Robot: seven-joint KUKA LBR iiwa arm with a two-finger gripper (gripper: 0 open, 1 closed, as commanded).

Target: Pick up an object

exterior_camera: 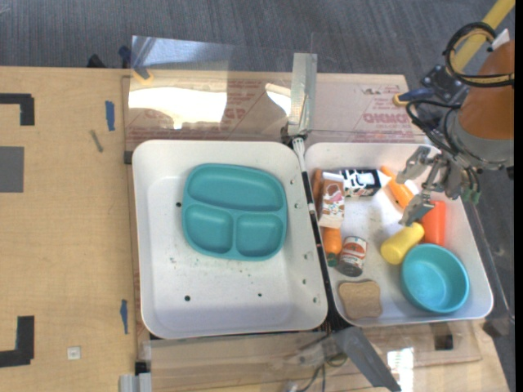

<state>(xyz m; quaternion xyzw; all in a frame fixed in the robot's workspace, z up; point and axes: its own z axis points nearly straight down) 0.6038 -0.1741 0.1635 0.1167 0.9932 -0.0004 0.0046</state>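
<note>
Fingers (pixel 424 188) spread open, holding nothing, poised just above the orange carrot (pixel 435 221) and yellow toy (pixel 402 243) in the right bin (pixel 482 278). Arm (pixel 489 104) angled down from the right edge, wrist tilted toward the bin's middle. Blue bowl (pixel 435 279) nearby.

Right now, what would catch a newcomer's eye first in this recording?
The big teal divided plate lying alone in the left bin. Next, the clutter in the right bin: a blue bowl at its near right corner, with the gripper hanging above a yellow piece and orange pieces.
</note>
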